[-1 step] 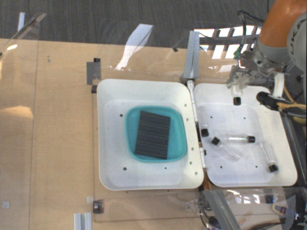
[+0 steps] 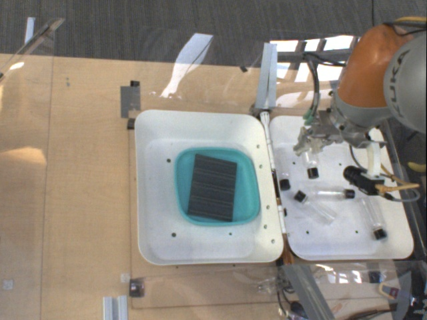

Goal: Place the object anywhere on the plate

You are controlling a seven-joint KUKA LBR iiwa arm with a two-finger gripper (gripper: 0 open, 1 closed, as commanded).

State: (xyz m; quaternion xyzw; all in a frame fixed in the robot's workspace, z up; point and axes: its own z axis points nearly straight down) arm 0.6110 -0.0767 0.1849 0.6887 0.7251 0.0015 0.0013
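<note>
1. Block (image 2: 213,187), dark and ribbed, lies flat in the middle of the plate (image 2: 248,202). Its long sides run roughly up and down the view, with a slight tilt.
2. The plate is teal, with rounded corners. It sits in the middle of the left bin (image 2: 155,179), and its rim shows all around the block.
3. The block is well apart from the gripper (image 2: 309,143) and touches nothing but the plate.
4. The arm (image 2: 373,65) reaches in from the right, with its orange band high over the upper part of the right bin (image 2: 347,242).
5. The gripper hangs over the upper left part of the right bin, close to the wall shared by the two bins. Whether it is apart or together cannot be told from this view, and nothing can be seen held in it.
6. In the right bin lie a few clear tubes (image 2: 331,194), some with black caps, scattered across its middle and lower right.
7. Small black pieces (image 2: 299,196) also lie loose in that bin, below the gripper and toward the shared wall.
8. Both bins stand side by side on the pale wooden bench (image 2: 67,179).
</note>
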